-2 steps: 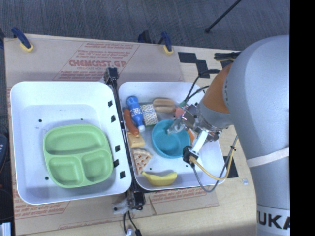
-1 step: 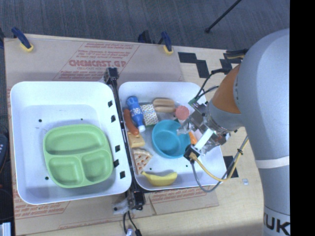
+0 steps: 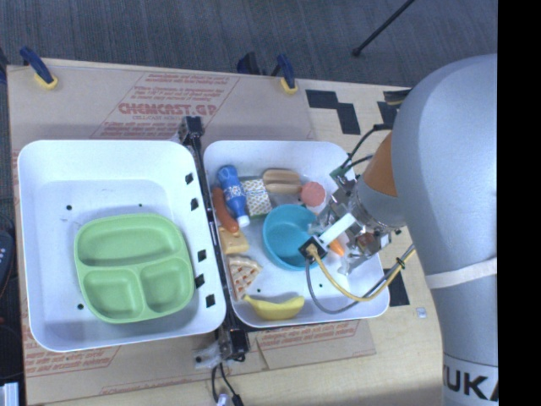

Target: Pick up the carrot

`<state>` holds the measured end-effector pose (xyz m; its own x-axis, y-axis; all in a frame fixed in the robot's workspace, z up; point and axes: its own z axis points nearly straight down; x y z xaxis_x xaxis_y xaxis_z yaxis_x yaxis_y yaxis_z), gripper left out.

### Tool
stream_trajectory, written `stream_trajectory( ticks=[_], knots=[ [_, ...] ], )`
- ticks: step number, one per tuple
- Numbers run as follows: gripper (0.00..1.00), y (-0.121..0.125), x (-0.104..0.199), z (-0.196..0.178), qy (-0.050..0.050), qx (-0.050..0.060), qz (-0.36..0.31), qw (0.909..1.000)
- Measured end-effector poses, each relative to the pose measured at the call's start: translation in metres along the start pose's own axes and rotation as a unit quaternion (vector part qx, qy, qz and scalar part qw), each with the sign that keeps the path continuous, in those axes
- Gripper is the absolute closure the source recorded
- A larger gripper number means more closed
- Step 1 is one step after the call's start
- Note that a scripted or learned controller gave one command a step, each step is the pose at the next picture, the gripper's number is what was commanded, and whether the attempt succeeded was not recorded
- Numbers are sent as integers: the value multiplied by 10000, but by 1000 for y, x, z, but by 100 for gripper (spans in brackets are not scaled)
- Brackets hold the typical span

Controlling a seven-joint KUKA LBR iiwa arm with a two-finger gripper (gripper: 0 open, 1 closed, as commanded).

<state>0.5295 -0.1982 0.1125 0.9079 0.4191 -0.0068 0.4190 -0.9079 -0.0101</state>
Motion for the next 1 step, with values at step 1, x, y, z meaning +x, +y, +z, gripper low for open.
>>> stream_trajectory(
  ticks=[1],
  knots=[
    [0,-14,-21,20,24,5,375,9993]
  ],
)
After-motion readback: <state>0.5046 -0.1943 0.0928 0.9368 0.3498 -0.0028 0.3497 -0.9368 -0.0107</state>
